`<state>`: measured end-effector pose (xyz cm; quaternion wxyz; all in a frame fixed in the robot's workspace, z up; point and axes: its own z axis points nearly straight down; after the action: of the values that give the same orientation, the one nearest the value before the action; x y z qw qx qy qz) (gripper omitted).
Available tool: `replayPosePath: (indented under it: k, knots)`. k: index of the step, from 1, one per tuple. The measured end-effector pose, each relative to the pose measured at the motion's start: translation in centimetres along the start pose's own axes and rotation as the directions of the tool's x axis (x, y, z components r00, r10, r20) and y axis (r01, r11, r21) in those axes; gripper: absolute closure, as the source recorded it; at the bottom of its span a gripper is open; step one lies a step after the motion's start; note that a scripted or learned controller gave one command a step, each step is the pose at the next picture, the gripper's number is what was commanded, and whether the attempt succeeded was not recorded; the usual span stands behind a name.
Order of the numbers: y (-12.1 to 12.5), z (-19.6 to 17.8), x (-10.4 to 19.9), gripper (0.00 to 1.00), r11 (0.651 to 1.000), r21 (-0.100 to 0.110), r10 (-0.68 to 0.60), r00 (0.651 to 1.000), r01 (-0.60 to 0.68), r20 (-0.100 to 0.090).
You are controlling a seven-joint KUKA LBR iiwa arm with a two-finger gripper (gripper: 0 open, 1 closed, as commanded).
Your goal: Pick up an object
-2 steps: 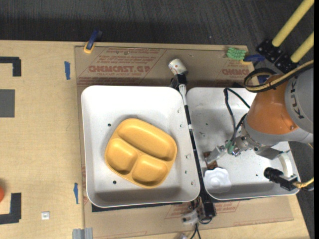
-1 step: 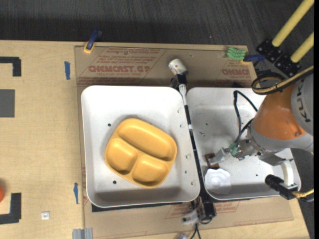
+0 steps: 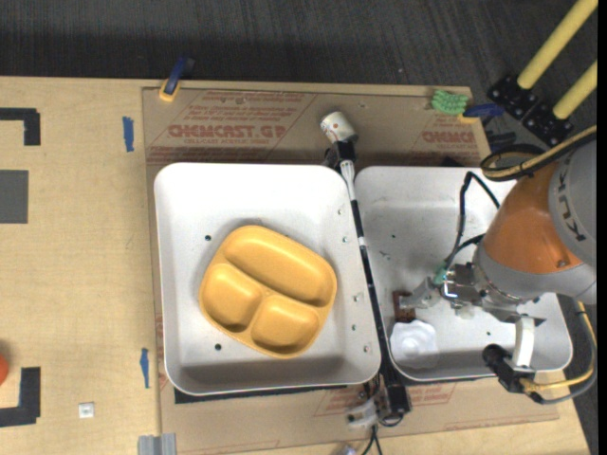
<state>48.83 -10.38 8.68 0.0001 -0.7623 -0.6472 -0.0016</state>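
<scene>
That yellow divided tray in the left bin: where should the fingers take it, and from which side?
Probably the rim of the yellow divided tray, coming straight down from above. It lies flat in the left bin, too broad to span, and its near-right edge sits close to the bin wall. The upper-left rim has more bare floor around it.

- The arm (image 3: 536, 240) covers much of the right bin (image 3: 417, 197); the floor beneath it is hidden.
- The gripper (image 3: 417, 301), low in the right bin, is too small and cluttered to read.
- A pale object (image 3: 413, 341) just below the gripper is too washed out to identify.
- The arm's body is cut off at the right edge.
</scene>
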Motion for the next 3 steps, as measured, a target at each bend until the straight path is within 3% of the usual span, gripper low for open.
replayPosePath:
  k: [1,2,3]
  knots:
    - [0.1,-1.1,0.2,1.0,1.0,-0.003,0.001,1.0,-0.001,-0.005]
    - [-0.8,-5.0,-0.7,1.0,0.977,0.0,0.215,0.977,-0.215,0.003]
    - [5.6,-7.2,-6.4,1.0,0.999,0.001,-0.044,0.999,0.044,0.003]
